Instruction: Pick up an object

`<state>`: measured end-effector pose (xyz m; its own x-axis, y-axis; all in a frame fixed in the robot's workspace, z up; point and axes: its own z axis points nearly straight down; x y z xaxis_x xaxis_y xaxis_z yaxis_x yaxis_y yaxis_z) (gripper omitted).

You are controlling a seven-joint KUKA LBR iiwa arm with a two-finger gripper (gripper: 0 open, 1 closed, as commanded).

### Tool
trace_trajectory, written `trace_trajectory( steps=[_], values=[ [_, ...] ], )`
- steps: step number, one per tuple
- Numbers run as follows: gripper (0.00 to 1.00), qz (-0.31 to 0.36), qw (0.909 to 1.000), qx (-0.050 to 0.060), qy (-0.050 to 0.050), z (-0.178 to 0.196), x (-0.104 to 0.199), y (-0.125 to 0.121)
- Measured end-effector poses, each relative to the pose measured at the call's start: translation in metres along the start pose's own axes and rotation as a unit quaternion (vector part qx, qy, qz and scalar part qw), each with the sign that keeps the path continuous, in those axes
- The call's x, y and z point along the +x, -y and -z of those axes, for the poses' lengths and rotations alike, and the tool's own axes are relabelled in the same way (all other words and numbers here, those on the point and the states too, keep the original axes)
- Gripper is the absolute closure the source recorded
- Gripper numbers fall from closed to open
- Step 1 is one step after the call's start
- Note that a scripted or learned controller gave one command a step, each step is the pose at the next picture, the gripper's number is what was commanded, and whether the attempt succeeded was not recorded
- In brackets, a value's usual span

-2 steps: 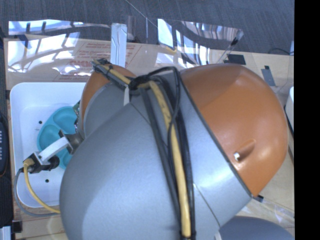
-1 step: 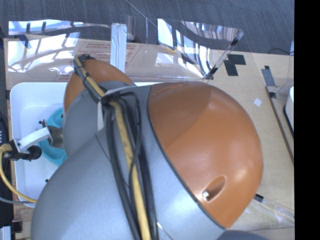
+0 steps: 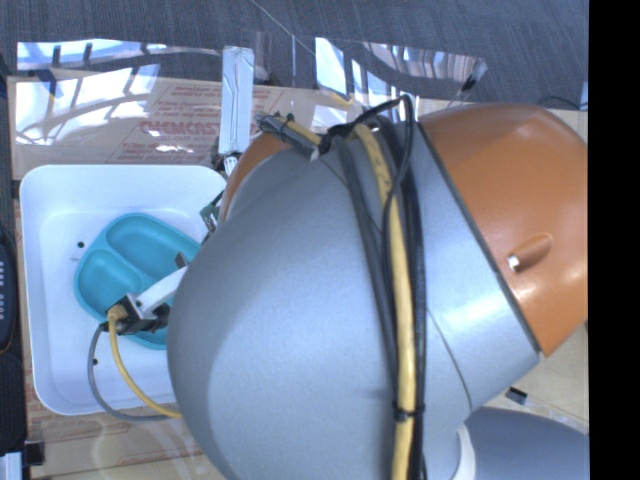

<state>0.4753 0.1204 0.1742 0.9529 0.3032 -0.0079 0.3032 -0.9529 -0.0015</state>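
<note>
The teal two-lobed dish [image 3: 120, 263] lies in the white bin [image 3: 45, 198] at the view's left, its right edge tucked under the grey arm [image 3: 300, 318] reaching over it. I cannot tell whether the hand is open or closed.

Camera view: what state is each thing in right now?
blue dish: lying flat in the left bin, its right side covered by the arm.
left bin: on the bench, holding the blue dish.
arm: reaching in over the left bin, close to the camera.
</note>
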Motion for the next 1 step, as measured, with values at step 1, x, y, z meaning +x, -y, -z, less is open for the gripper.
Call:
trace_trajectory(
  steps=[1],
  values=[
    [1.0, -0.015, 0.9999, 0.0, -0.003, 0.0083, 0.0449, 0.0472]
  ],
)
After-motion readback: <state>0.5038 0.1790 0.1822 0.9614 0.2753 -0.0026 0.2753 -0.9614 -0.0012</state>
